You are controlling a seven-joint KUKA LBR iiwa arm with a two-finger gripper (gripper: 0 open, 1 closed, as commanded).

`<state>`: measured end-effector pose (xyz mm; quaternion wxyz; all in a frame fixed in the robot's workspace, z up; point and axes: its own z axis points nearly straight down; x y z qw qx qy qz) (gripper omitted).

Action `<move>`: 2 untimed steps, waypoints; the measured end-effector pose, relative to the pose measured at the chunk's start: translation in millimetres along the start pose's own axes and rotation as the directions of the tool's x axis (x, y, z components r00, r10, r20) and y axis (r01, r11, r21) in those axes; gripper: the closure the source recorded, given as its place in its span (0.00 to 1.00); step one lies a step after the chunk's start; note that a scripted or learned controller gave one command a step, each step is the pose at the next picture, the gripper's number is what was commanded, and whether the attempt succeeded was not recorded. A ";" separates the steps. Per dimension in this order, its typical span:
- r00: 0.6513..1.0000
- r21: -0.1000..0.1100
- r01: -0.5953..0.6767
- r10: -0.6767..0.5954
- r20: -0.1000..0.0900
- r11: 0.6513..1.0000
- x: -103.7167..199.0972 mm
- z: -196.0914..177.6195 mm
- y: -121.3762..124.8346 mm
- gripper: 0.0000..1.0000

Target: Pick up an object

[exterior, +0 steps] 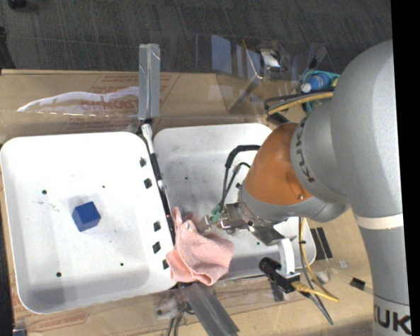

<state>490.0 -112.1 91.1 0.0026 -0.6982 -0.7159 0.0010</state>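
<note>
A pink cloth (196,253) lies crumpled at the front left corner of the right bin (195,157), draping over its front rim. My gripper (220,223) is low in the right bin, just right of the cloth's upper edge and close to touching it; the orange wrist band hides most of it. A blue cube (86,215) rests in the middle of the left bin (25,168), far from the gripper.
The grey arm (350,141) covers the right half of the right bin. A metal divider bar (148,82) runs between the bins. Cables and clear plastic lie behind the right bin. Brown cardboard surrounds both bins.
</note>
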 end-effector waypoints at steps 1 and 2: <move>1.000 0.002 0.003 -0.003 0.000 1.000 -0.3 -9.4 0.2 1.00; 0.996 -0.004 0.092 -0.092 0.002 0.996 54.2 -147.5 25.9 1.00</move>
